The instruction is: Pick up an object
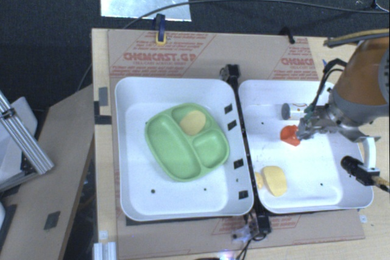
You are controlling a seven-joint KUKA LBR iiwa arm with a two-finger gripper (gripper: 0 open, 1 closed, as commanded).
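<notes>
We have our gripper (304,129) down in the right bin (329,192) touching the orange object (290,134), though we cannot tell whether it is gripped, so the lift remains ahead.

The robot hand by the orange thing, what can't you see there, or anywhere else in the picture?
- Gripper: too small and blurred in the camera view to tell whether it grips the orange thing.
- Orange thing: its right side is hidden behind the gripper; what it is stays unclear.
- Arm: cut off by the right edge.
- Small grey and white thing in the right bin: too small to name.
</notes>
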